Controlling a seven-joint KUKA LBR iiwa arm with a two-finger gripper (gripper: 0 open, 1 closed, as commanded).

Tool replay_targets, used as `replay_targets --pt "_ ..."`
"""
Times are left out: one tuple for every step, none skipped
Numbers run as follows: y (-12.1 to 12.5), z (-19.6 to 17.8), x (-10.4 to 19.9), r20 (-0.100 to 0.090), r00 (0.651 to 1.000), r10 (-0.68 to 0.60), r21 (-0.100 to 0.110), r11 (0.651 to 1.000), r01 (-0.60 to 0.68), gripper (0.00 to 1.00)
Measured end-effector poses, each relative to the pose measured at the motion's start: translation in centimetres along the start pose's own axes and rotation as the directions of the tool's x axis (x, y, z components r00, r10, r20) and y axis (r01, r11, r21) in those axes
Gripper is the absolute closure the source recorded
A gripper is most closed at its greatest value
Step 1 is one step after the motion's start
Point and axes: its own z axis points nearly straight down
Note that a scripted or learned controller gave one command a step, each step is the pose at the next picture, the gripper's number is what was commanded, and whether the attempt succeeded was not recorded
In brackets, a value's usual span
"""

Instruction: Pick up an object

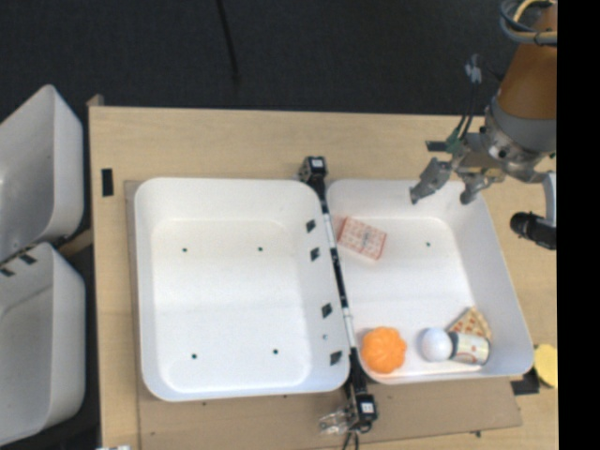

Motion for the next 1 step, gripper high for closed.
replay_targets --pt "-0.38 -4.59 6.04 0.000 1.000 -0.005 -0.002 1.000 0.005 0.00"
